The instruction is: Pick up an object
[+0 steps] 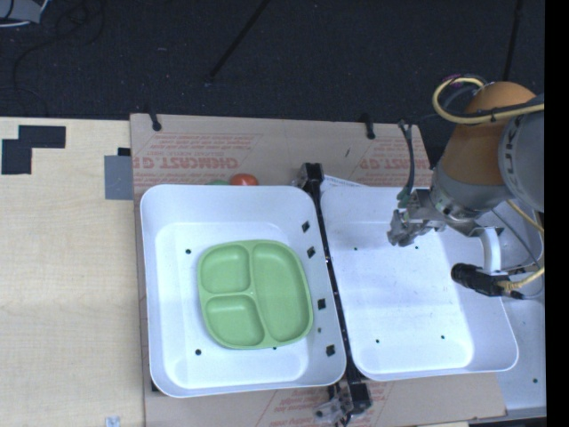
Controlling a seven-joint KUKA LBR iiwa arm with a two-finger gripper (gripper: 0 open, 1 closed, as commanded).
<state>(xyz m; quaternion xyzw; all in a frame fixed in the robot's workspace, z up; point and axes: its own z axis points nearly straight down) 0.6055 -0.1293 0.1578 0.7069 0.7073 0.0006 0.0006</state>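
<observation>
A green divided plate (255, 294) lies in the left bin (169, 212). The gripper (404, 232) hangs over the right bin (427, 345); whether its jaws are wide or narrow, I cannot tell.

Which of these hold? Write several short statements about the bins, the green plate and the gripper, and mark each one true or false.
1. The green divided plate lies in the left bin. True.
2. The plate has three compartments. True.
3. The gripper hangs over the left bin. False: it is over the right bin, near its upper edge.
4. The plate is red. False: it is light green.
5. A small red-orange thing sits just beyond the left bin's far rim. True.
</observation>
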